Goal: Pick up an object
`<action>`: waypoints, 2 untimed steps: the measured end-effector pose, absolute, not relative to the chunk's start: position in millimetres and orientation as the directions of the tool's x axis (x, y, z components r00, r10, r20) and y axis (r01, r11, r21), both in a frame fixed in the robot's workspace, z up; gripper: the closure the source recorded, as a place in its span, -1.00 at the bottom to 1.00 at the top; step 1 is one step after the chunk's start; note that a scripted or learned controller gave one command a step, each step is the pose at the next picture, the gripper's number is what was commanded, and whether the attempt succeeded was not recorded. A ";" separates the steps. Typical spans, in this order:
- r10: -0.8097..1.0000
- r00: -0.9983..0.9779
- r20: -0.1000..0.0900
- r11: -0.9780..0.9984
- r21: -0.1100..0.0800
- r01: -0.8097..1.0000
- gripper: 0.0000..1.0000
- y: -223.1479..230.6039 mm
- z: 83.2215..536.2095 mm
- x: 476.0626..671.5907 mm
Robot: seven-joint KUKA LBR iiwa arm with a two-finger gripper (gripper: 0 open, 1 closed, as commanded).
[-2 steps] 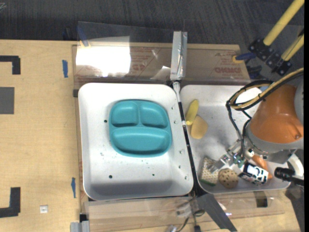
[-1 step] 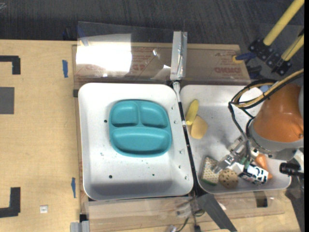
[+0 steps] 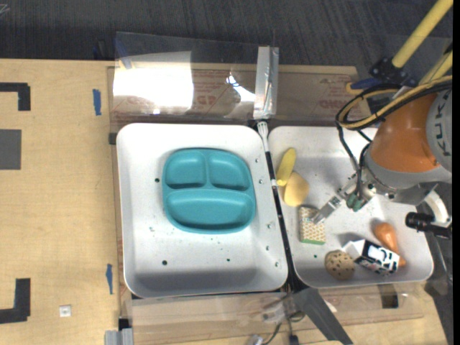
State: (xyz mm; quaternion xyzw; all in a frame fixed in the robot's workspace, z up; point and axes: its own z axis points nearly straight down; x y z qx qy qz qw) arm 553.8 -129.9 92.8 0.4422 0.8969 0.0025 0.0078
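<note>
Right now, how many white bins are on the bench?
2. The left bin holds a teal divided plate. The right bin sits beside it, holding small objects, with the gripper over it.

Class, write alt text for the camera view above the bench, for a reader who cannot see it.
A grey and orange robot arm reaches from the right into the right white bin, its claw low over a small patterned card among toy foods. The left white bin holds a teal divided plate.
</note>
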 end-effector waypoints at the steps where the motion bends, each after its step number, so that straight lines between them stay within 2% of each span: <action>1: 0.877 -0.479 -0.012 0.480 0.017 0.877 -1.00 -96.9 94.0 601.7; 2: 0.948 -0.317 -0.003 0.317 0.005 0.948 -1.00 -116.6 88.7 656.0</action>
